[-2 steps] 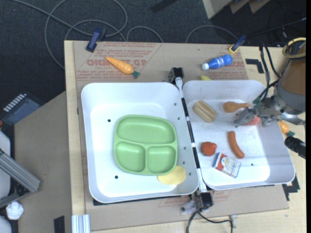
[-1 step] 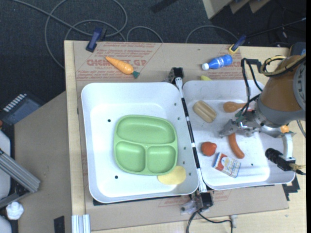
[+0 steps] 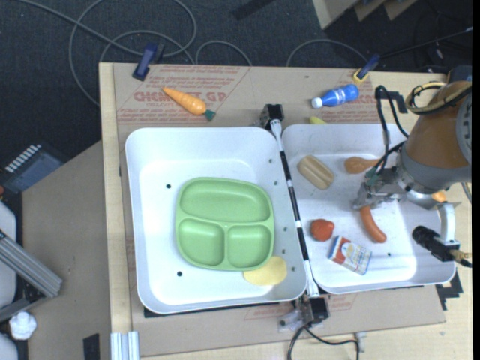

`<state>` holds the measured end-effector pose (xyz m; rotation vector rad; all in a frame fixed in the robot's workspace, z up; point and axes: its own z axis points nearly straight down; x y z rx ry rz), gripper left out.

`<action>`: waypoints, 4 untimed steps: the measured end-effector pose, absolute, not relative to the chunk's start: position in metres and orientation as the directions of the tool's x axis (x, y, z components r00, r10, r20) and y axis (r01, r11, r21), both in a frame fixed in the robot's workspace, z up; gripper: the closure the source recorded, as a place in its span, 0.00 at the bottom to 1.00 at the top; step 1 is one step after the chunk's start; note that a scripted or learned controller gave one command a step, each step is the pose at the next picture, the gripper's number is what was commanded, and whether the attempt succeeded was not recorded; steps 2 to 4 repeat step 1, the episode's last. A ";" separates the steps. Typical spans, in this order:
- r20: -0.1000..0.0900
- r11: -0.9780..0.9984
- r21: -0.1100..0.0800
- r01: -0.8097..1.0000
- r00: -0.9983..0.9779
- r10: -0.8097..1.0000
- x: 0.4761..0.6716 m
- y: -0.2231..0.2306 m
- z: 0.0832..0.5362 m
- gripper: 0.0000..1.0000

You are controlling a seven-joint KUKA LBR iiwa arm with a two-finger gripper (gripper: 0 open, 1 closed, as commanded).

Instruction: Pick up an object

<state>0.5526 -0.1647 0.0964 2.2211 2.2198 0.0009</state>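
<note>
Gripper (image 3: 373, 193) hovering over the sausage!
It's sitting low in the right bin (image 3: 397, 274), just touching the toy sausage's (image 3: 373, 225) upper end, lining up a grab; finger state — can't tell.

Right bin (image 3: 390, 137) crowded: bun (image 3: 316, 172), tomato (image 3: 322, 229), sausage (image 3: 373, 224), carton (image 3: 350, 254) near together. Left bin (image 3: 150, 163): open floor around green tray (image 3: 223, 222).

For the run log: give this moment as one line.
gripper over right bin | above sausage | nothing seen held
</note>
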 end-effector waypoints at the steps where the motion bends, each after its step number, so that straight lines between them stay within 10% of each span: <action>1: 0.001 0.003 0.002 1.000 -0.003 1.000 0.529 -0.087 0.185 1.00; 4: 0.001 0.003 0.002 1.000 -0.003 1.000 0.529 -0.087 0.185 1.00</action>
